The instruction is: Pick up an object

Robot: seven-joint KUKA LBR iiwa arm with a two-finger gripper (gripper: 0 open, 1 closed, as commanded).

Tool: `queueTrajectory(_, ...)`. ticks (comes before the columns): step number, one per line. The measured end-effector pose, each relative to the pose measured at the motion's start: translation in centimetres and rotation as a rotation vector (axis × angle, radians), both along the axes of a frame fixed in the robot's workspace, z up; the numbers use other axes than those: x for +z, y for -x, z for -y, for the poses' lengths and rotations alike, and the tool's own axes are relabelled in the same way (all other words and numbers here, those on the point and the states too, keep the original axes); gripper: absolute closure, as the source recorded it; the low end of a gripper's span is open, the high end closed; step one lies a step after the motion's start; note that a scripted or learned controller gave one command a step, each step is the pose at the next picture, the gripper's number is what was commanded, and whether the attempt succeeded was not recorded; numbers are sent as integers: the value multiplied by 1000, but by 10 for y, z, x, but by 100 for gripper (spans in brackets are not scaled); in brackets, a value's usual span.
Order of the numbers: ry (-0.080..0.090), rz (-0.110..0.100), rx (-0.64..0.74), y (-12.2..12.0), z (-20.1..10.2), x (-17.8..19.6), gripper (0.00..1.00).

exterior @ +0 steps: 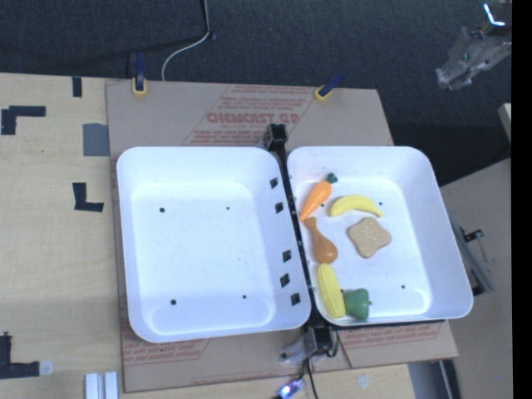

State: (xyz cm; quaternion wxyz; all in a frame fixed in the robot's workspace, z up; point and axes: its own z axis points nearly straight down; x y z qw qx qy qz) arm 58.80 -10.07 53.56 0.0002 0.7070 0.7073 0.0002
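- The candidates for picking all lie in the right bin (416,181): a carrot (316,199) at about ten o'clock of its floor, a banana (355,205) just beside it, a slice of bread (368,237) near the middle.
- A chicken drumstick (321,243) lies against the left wall, with a corn cob (330,290) and a green pepper (357,304) touching at seven o'clock.
- The left bin (199,248) adjoins it.
- The gripper (472,56) hangs well apart, at one o'clock beyond the bins; whether it is released or clenched cannot be told.
- Judged stage: approach not begun. Next calls for travelling over the right bin and choosing an isolated item, probably the bread.
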Motion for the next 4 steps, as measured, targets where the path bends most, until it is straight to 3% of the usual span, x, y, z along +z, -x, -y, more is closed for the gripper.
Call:
queueTrajectory(2, 0, -1, 1, 76, -4, 0, 100)
queueTrajectory(3, 0, -1, 1, 105, -22, 0, 100)
queueTrajectory(4, 0, -1, 4, 104, -60, -1, 100)
